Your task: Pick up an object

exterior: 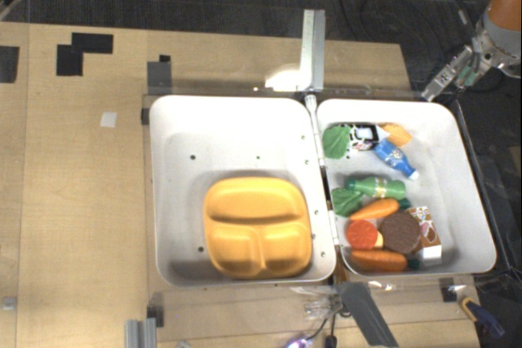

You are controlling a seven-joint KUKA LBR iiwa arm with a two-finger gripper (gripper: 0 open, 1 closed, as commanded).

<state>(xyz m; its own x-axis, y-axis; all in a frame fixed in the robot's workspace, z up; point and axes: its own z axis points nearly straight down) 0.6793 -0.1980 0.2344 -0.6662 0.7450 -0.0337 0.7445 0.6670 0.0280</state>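
2 white bins [245, 114] sit on a pale tan wooden bench [73, 200] marked with black squares. The left bin holds a yellow-orange divided tray [257, 226]. The right bin [457, 175] carries a green leafy toy [335, 141], a black-and-white piece [359, 136], a blue bottle [395, 158] with an orange cap, a green vegetable [377, 188], an orange carrot [377, 209], a red tomato [362, 235], a dark brown disc [401, 231] and an orange-red sausage [378, 260]. The arm [502, 20] shows grey with an orange band, over dark grey flooring.
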